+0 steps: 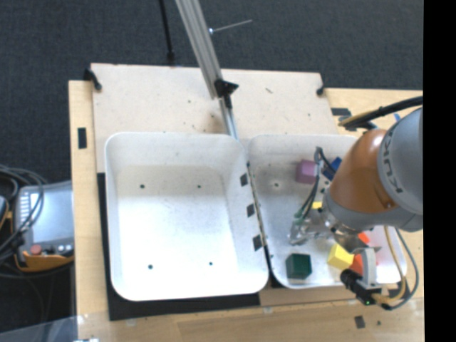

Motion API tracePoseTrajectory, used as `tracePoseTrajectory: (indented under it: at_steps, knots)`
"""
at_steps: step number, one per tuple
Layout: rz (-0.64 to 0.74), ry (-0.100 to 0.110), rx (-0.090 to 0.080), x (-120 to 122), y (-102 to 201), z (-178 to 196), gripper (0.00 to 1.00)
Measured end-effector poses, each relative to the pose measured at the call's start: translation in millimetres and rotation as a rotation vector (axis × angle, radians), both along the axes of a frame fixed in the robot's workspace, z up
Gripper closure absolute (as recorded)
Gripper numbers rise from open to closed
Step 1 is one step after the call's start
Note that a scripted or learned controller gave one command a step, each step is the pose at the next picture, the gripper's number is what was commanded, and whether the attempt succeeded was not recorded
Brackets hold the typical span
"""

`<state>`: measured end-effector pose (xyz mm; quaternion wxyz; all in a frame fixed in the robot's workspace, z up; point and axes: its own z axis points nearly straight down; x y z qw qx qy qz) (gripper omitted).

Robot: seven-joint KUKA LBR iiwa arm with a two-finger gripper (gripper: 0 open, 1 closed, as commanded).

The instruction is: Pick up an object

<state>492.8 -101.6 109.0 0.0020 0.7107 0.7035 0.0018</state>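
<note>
two white bins, three small blocks

The two bins are seen as smooth white plastic, faintly speckled. The tabletop is shown as pale, matt wood board. The arm is finished in glossy orange and grey. A dull metal rail is seen above, over dark carpet.

Arm reaching in from the right, bent low over the right bin.

Grey upper link at the surface's right edge; orange band above the wrist, angled down and leftward. Gripper near the bin's front half, metal parts and cables visible, too small to resolve.
</note>
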Motion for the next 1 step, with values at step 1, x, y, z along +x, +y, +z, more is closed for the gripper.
tracePoseTrajectory:
  at_steps: [1]
  knots:
    - [0.011,-0.001,-0.001,7.1,-7.9,47.1,1.00]
